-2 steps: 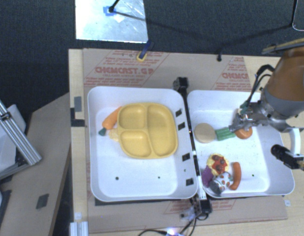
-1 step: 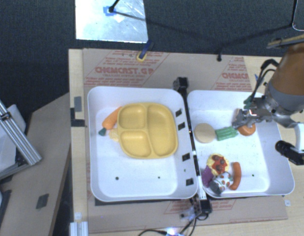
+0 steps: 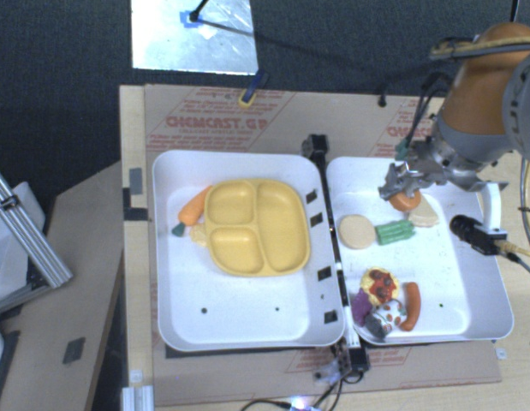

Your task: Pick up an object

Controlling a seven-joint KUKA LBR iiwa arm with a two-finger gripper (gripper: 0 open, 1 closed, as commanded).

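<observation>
My gripper [image 3: 400, 186] hangs low over the back of the right bin [image 3: 436, 324], directly above an orange round piece [image 3: 407, 202] that lies against a cream wedge [image 3: 424, 216]. In front of them lie a green pickle-like piece [image 3: 394, 232] and a tan round cookie [image 3: 357, 231]. Near the bin's front sit a red-and-yellow toy [image 3: 380, 285], a purple-and-white toy [image 3: 373, 315] and an orange sausage [image 3: 409, 306]. The left bin [image 3: 239, 328] holds a yellow divided tray [image 3: 252, 227] and a carrot [image 3: 193, 205].
A black cylinder [image 3: 474, 234] on the arm juts over the right bin's right side. A central divider with black clips [image 3: 326, 229] separates the bins. A shiny metal sheet [image 3: 194, 24] lies beyond the bench at the back.
</observation>
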